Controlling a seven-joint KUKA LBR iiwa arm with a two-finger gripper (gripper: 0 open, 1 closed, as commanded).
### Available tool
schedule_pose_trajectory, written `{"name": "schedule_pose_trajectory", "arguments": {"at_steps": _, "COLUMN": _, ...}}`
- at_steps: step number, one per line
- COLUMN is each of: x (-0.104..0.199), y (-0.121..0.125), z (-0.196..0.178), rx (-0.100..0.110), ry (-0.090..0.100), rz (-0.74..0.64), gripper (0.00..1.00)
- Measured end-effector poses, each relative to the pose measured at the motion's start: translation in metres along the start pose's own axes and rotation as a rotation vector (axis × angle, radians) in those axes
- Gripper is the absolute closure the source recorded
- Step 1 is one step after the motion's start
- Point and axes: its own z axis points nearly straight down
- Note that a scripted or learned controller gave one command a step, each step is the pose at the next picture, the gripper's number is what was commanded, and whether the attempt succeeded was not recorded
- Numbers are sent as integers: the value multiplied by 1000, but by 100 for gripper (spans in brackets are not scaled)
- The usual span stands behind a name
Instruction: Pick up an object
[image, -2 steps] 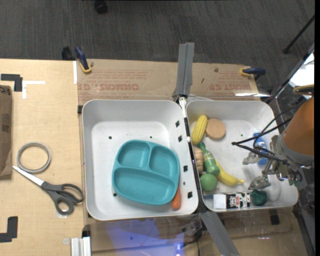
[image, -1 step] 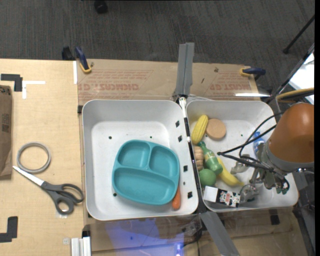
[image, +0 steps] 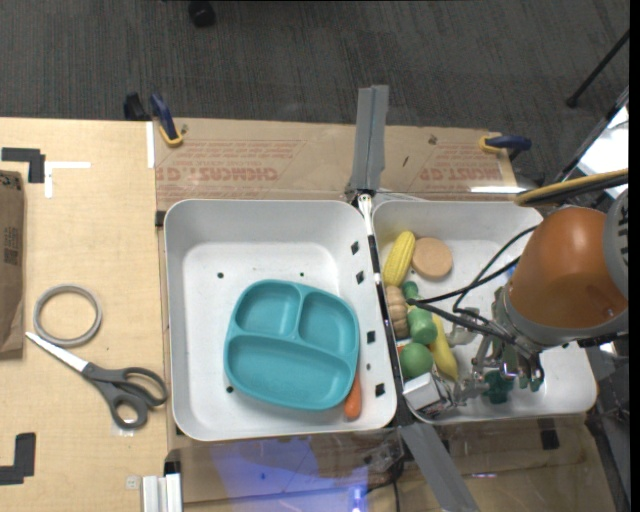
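The gripper (image: 492, 380) is low inside the right bin (image: 570, 395), near its front wall, hanging from the grey arm with the orange band (image: 565, 265). Cables and wrist hardware crowd the tool, so whether it is released, clenched or grasping anything cannot be told from this slanted view. A small dark green item sits at the tool tip; its identity, and whether it belongs to the tool, is not legible.

Candidate objects lie along the left side of the right bin. A yellow corn cob (image: 399, 257) lies at the back beside a round tan disc (image: 433, 258). Forward of these are a brown ridged piece (image: 397, 308), a green pepper-like piece (image: 421, 326), a yellow banana-like piece (image: 444, 355) and a second green piece (image: 413, 360). These are packed closely, several touching. The banana-like piece is the nearest to the tool.

The left bin (image: 200, 260) holds a teal divided plate (image: 293, 345), with an orange carrot-like item (image: 353, 402) at the plate's front right edge.

Judgement: the step in hand is the descent to grasp within the right bin; no lift is evident. The next move calls for a confirmed closure on one item, then a straight rise clear of the bin wall. The crowded cluster risks a pinch on two pieces or a slip.
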Motion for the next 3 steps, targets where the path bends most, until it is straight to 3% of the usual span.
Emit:
{"name": "schedule_pose_trajectory", "arguments": {"at_steps": 1, "x": -104, "y": 26, "z": 1, "rx": -11, "ry": 0, "rz": -263, "gripper": 0}}
{"name": "schedule_pose_trajectory", "arguments": {"at_steps": 2, "x": -51, "y": 19, "z": 1, "rx": -11, "ry": 4, "rz": -90, "gripper": 0}}
{"name": "schedule_pose_trajectory", "arguments": {"at_steps": 3, "x": -20, "y": 12, "z": -3, "rx": -10, "ry": -8, "rz": 68, "gripper": 0}}
